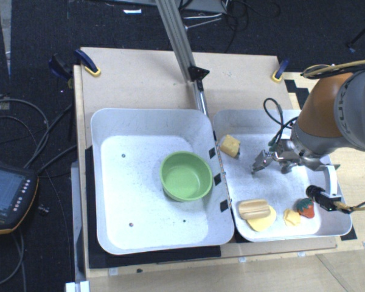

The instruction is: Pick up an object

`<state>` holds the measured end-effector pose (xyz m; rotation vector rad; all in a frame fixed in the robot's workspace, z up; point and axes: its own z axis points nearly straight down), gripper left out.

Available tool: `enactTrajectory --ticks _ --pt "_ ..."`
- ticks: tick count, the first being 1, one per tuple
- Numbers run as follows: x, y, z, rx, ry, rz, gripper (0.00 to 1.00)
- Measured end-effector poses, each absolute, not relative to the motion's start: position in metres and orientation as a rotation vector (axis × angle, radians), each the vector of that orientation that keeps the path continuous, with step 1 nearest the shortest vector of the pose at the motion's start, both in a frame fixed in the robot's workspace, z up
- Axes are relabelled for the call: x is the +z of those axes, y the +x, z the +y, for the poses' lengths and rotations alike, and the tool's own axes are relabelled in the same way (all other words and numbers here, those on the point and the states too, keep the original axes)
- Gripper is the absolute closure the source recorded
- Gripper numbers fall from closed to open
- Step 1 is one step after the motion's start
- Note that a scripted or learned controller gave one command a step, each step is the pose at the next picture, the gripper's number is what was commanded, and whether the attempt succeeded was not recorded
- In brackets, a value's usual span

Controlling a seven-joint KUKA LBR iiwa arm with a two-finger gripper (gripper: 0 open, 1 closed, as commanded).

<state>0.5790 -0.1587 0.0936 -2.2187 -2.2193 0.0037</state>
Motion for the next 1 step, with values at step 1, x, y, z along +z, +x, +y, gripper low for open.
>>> enactTrajectory --ticks 1 --pt "0.1064 0.5803 -0.1591 -0.001 -2.221 -2.222 1.00"
